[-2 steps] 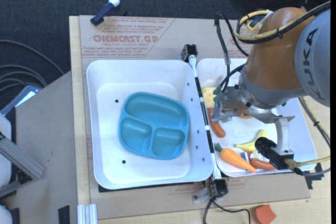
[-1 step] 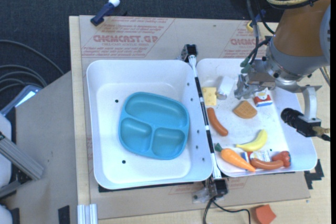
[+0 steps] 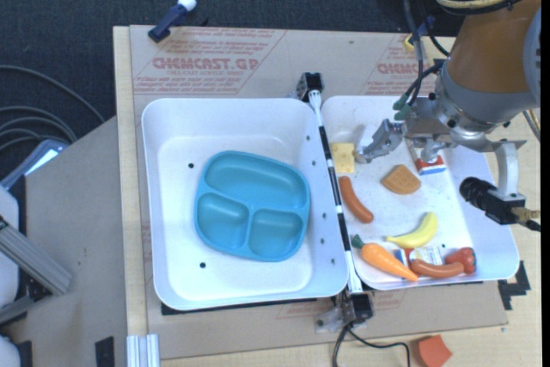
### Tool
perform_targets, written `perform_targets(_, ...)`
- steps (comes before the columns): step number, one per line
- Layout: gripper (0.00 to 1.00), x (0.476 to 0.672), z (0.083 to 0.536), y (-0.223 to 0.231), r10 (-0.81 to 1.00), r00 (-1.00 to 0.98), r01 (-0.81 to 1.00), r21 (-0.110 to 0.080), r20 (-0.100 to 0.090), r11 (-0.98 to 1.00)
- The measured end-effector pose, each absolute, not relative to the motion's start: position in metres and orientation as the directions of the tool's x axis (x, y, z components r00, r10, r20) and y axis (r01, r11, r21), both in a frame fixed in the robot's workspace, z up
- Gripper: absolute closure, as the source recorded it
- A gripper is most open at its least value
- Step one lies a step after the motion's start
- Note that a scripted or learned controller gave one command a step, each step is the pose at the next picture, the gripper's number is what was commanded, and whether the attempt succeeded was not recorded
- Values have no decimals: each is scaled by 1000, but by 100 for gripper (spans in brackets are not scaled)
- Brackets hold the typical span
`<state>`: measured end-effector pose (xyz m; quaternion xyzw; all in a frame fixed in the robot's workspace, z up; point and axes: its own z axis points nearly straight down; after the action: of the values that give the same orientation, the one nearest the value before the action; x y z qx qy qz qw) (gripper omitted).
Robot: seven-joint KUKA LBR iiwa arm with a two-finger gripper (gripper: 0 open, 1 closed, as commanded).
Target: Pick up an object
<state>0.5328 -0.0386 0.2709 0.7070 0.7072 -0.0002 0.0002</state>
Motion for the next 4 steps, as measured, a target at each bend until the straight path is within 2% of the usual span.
perform_targets(1, 0, 524, 186, -83, 1000, 1, 1000, -2, 0, -1)
perform_targets(2, 0, 608, 86, -105, 1000, 0, 1000, -1, -1, 0)
perform_targets(3, 0, 532, 84, -99, 1000, 1, 1000, -1, 0, -1)
perform_targets(4, 0, 497, 84, -143, 1000, 2, 1000, -3, 1, -2)
